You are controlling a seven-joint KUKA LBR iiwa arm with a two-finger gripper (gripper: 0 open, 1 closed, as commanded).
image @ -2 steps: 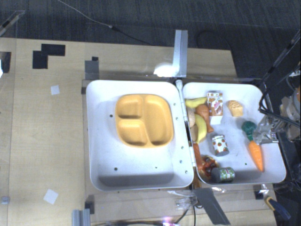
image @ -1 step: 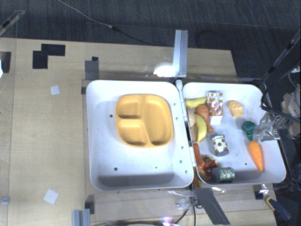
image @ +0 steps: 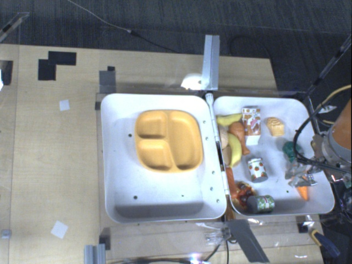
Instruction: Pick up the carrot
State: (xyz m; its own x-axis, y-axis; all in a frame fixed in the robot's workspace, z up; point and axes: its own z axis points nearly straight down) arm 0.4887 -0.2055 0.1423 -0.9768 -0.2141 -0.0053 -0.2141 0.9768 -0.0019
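The carrot [image: 303,192] shows as a small orange wedge near the front right corner of the right bin [image: 324,205]. My gripper [image: 301,176] hangs directly over it, reaching in from the right, and its metal end covers the carrot's upper part. From this angle I cannot make out whether the carrot is touched or gripped. The grey arm with its orange band [image: 336,139] stands at the right edge of the view.
The right bin also holds two bananas [image: 235,147], a printed carton [image: 251,120], a yellow block [image: 275,126], a green item [image: 289,147], an upright can [image: 257,168], a lying green can [image: 262,203] and a red-orange item [image: 241,190]. A yellow divided plate [image: 168,141] lies in the left bin [image: 118,164].
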